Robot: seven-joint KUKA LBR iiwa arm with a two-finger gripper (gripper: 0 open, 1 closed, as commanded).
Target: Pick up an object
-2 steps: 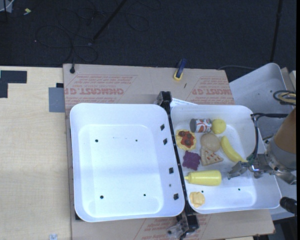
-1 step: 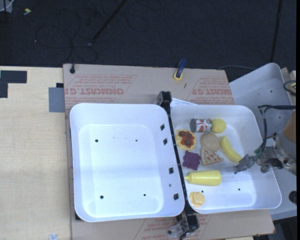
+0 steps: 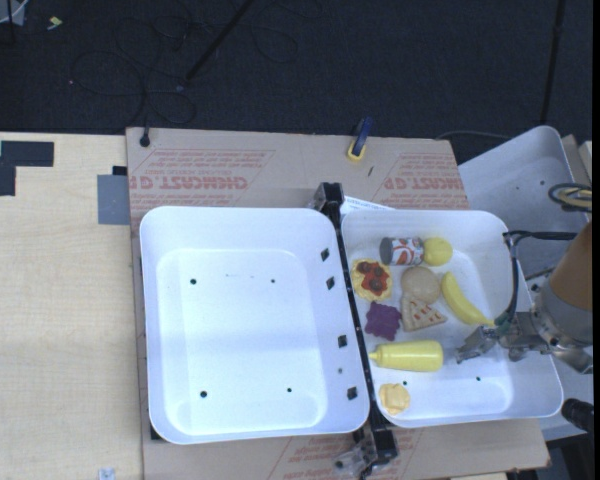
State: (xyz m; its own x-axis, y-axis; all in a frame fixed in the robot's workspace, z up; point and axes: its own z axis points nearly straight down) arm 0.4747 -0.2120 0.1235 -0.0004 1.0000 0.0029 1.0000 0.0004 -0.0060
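The two-finger gripper sits low in the right-hand shallow white plastic bin, its fingers spread apart with nothing between them.

Nearest candidate: the yellow plastic squeeze bottle, lying on its side just beyond the fingertips, apart from them. It is judged light, rigid and smooth, so likely slippery and prone to roll. Grasp across the mid-body, fingers straddling its narrow width.

The curved yellow toy banana lies close above the gripper. The toy sandwich wedge and purple grape cluster lie farther off.
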